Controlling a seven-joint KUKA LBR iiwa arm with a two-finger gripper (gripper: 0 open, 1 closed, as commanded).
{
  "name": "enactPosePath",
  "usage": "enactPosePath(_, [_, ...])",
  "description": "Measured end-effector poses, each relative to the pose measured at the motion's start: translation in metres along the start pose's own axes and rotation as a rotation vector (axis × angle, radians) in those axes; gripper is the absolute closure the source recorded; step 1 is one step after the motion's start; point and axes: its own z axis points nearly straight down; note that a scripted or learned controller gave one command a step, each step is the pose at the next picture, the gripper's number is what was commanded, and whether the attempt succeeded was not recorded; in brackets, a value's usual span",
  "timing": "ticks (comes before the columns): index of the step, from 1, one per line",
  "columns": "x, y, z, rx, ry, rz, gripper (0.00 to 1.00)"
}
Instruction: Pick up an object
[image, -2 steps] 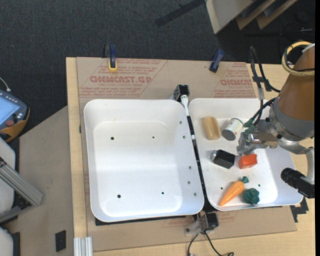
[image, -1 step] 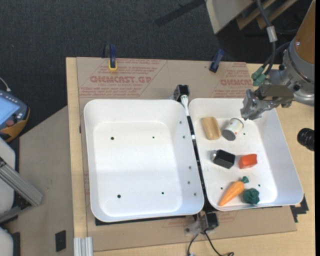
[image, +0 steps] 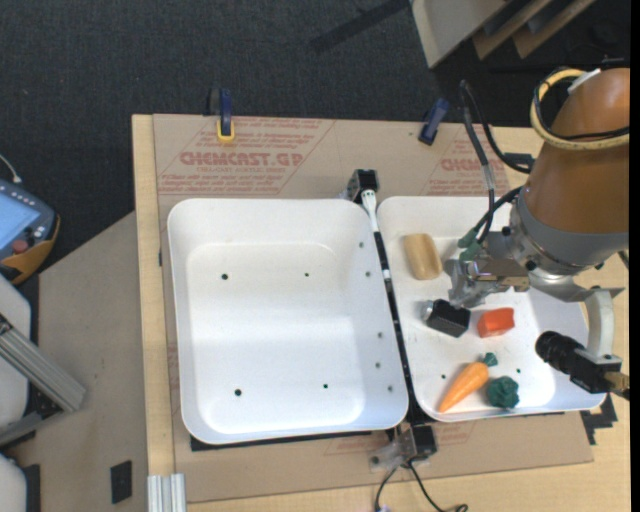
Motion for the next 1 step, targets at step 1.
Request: enactPosePath(1, [0.0056,0.0016,0.0794,-0.006,0.001,-0.003,1.00])
